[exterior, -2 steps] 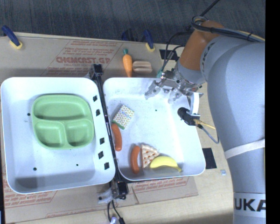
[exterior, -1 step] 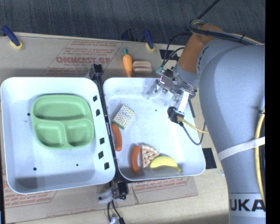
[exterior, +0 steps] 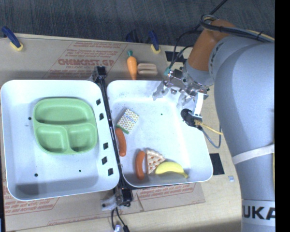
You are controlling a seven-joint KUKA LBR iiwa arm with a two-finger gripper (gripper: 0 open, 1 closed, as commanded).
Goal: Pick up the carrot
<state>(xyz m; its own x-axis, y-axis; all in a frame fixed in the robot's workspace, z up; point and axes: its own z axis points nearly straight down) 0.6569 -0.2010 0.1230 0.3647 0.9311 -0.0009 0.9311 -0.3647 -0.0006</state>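
The carrot (exterior: 131,66), orange with a green top, lies on the cardboard just behind the right bin's (exterior: 203,149) back rim, outside both bins. My gripper (exterior: 170,94) hangs over the back right part of the right bin, to the right of the carrot and a little nearer the camera. Its fingers are spread open with nothing between them. The grey arm with its orange band comes in from the right behind it.
A tan bun-like item (exterior: 146,69) lies right beside the carrot. The right bin holds a checkered packet (exterior: 128,120), two sausages (exterior: 121,141) (exterior: 140,164), a waffle-like wedge (exterior: 153,159) and a banana (exterior: 170,168). A green divided plate (exterior: 65,124) sits in the left bin (exterior: 9,173).
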